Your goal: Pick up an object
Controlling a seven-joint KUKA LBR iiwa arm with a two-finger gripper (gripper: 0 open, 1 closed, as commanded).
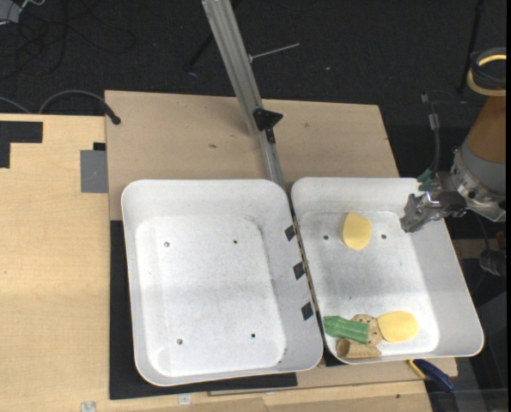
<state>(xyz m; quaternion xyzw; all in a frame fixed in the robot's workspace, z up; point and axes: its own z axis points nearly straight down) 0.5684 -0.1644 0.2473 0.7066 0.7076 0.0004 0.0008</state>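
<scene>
**Asker:** Start at the far side from you. What is over there?

**Me:** Well away from my gripper (412, 212), across the divider, lies the left bin (205, 197). I see nothing in it to grasp. Past it the pale surface (40, 256) runs out to the edge. A slanted metal rail (238, 71) rises behind the two bins, also well clear of me.

**Asker:** And closer in?

**Me:** The right bin (444, 316) is the one below me. Just beside my gripper, a little toward the divider and slightly lower in the view, sits a yellow round piece (355, 231), alone on the bin floor. Much farther from me, at the near end of that bin, three things crowd together: a green piece (345, 325), a tan piece (359, 345) touching it, and a second yellow piece (398, 325) just beside those.

**Asker:** What is your gripper doing?

**Me:** It hangs near the bin's right wall, at the far end. I cannot tell whether it is spread or pressed together; it is too small and dark here. I see nothing in it.

**Asker:** So which step is this?

**Me:** By my reckoning, the approach; no pick is made yet. The lone yellow round piece looks the easiest target, being nearest and free of neighbours. The next move calls for shifting sideways over it, then descending squarely so it sits centred before closing. The cluster would risk catching two things at once.
</scene>
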